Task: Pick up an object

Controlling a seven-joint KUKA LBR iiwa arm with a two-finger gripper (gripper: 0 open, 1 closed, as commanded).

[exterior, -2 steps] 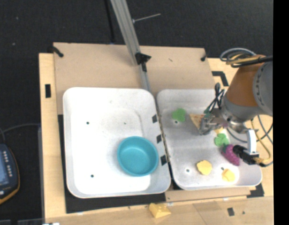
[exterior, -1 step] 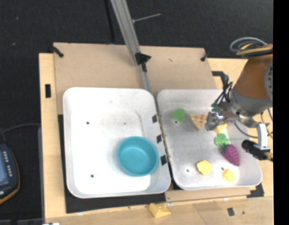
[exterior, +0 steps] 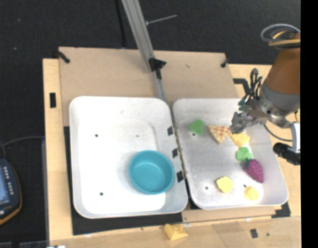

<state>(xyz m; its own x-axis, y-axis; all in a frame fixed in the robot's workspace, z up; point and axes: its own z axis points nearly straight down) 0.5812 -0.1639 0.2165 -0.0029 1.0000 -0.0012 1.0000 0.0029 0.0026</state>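
Approach seems to be the step in hand: we see the pincer (exterior: 238, 122) low in the right shallow white plastic bin (exterior: 200, 190), just beside the tan wedge-shaped toy slice (exterior: 219, 133) and a pale yellow block (exterior: 240, 139). We cannot tell how the pincer is set, for it is dark and small. Nearby lie a bumpy green toy (exterior: 197, 126), a smaller green piece (exterior: 243, 153), a knobbly purple grape bunch (exterior: 254, 170) and two smooth yellow lumps (exterior: 224, 184). Next, we judge, it must settle over one piece and close. A round teal plastic bowl (exterior: 151, 171) sits in the left bin (exterior: 97, 118) on the worktop (exterior: 112, 71).
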